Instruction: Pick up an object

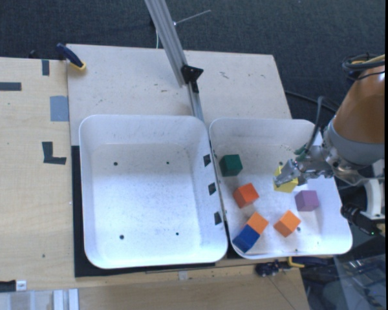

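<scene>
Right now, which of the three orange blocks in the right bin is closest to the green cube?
The orange block just below the green cube, left of the gripper. The other two sit lower, one touching the blue block.

We look down from fixed overhead camera, slanted, both bins in frame, arm entering right.

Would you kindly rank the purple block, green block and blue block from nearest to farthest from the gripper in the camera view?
1. Purple block, just below the gripper, near the right bin's right side.
2. Green block, left of the gripper, by the divider.
3. Blue block, bottom-left corner of that bin.
</scene>
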Tool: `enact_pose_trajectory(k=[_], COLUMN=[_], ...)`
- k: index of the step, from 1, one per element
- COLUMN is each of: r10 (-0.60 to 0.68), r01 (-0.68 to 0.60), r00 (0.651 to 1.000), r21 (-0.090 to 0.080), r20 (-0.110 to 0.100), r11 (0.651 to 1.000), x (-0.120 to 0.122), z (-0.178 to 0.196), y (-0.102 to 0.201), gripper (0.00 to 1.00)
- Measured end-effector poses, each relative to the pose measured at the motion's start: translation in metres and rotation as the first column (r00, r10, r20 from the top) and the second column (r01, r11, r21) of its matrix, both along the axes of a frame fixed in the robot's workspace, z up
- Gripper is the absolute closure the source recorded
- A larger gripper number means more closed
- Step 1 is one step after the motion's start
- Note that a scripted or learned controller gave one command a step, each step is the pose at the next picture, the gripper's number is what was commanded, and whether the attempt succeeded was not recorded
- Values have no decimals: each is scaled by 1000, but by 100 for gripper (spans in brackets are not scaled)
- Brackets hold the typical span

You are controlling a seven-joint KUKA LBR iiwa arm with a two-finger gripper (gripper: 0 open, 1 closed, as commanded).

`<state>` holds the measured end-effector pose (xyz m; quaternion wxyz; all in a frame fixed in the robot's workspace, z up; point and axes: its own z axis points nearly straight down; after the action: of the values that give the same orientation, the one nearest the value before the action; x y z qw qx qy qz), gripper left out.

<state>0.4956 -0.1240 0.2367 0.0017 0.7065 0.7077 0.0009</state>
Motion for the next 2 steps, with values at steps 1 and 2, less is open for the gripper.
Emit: enact_pose_trajectory(k=[1,2], r10=[4,7], r01=[-4,-7], r00=[1000,1000], r21=[2,3], r20=[-7,-6], r11=[1000,1000], x=[-1,9], z=[-8,1], y=[48,106], gripper=[100,100])
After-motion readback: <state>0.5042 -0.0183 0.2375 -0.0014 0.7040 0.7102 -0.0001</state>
